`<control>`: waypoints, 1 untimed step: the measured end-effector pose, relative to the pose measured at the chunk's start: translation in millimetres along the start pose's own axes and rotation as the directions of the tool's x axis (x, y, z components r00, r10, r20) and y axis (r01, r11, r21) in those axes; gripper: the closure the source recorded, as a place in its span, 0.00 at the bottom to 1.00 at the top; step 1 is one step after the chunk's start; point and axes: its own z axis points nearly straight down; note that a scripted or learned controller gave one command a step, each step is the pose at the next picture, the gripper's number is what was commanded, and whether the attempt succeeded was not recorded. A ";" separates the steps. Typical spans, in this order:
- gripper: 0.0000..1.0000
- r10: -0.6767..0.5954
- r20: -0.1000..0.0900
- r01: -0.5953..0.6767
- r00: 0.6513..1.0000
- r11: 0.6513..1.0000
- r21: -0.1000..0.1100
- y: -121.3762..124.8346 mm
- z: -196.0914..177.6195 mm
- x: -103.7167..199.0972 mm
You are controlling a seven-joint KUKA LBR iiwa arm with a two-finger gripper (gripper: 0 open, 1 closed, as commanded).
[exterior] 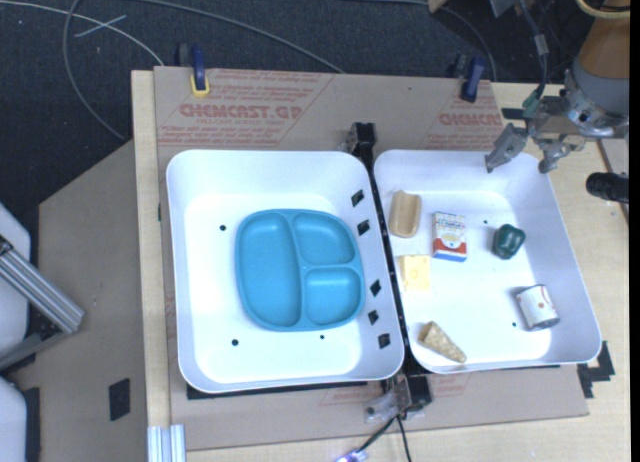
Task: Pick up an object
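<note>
My gripper (527, 154) hangs over the far edge of the right bin (572, 280), its two fingers spread apart with nothing between them. In that bin lie a bread roll (404, 213), a small red-and-white carton (450, 235), a dark green pepper (507, 241), a yellow cheese square (415, 273), a white and red can (537, 307) on its side, and a tan wedge (441, 342) near the front. The pepper is the nearest item, below the gripper.
A blue sectioned plate (298, 269) fills the middle of the left bin (195, 250). Black clips line the divider between the bins. Blue clamps (200, 72) hold the cardboard base at the back. Cables run across the dark floor behind.
</note>
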 end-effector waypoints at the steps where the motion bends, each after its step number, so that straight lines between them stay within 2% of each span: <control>1: 0.00 -0.003 0.003 0.003 1.000 1.000 -0.015 3.1 -9.8 0.7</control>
